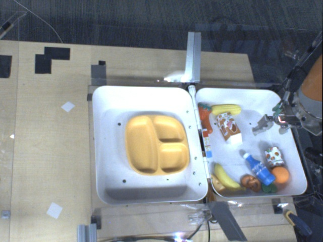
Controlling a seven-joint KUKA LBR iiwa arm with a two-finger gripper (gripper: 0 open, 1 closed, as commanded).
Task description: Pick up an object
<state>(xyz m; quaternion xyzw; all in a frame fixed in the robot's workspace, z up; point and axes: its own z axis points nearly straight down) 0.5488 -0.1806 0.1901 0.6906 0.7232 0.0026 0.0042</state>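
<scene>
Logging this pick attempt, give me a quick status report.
Gripper above right bin, holding nothing visible. Snack packet beside it, left. Nothing blocking.

Even overhead light, fairly bright. White bins (pixel 146 97) near washed-out; soft grey shadow in the bin far left of the tool (pixel 270 120). Small glare spot beyond the bins. Focus slightly soft; surface (pixel 45 150) detail grainy.
</scene>
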